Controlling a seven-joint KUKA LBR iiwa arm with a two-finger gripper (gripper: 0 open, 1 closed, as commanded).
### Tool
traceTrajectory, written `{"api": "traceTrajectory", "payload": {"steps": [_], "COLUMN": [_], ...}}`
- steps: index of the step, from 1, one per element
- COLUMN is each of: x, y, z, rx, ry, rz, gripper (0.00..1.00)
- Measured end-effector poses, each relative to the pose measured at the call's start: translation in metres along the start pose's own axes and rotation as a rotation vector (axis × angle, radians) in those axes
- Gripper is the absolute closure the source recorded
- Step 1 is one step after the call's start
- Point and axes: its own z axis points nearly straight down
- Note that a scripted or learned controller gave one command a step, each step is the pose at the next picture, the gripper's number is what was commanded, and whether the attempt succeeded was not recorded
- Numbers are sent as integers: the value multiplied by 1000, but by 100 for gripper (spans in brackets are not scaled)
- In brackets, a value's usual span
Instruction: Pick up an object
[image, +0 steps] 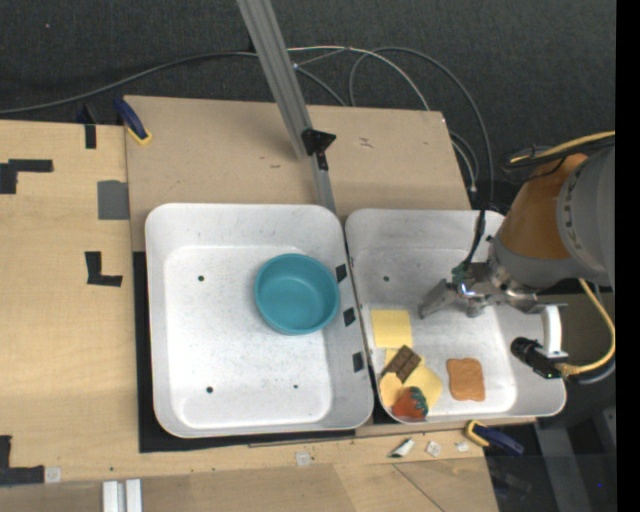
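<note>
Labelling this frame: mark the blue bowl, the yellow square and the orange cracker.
blue bowl (295, 293), camera view, inner floor of the bowl.
yellow square (391, 327), camera view, middle of its top face.
orange cracker (465, 379), camera view, centre of its top.

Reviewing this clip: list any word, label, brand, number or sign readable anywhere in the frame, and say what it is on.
None: no readable text in the camera view.
The round teal plastic bowl in the left white bin is unmarked.
The pale yellow square block, brown rectangular block and orange toast-shaped piece in the right white bin carry no lettering.
The black tape marks on the wooden bench form shapes, not letters.
</note>
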Motion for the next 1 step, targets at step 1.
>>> {"api": "traceTrajectory", "payload": {"steps": [1], "x": [1], "y": [0], "z": [-10], "rx": [1], "ry": [1], "rz": [-1], "gripper": [100]}}
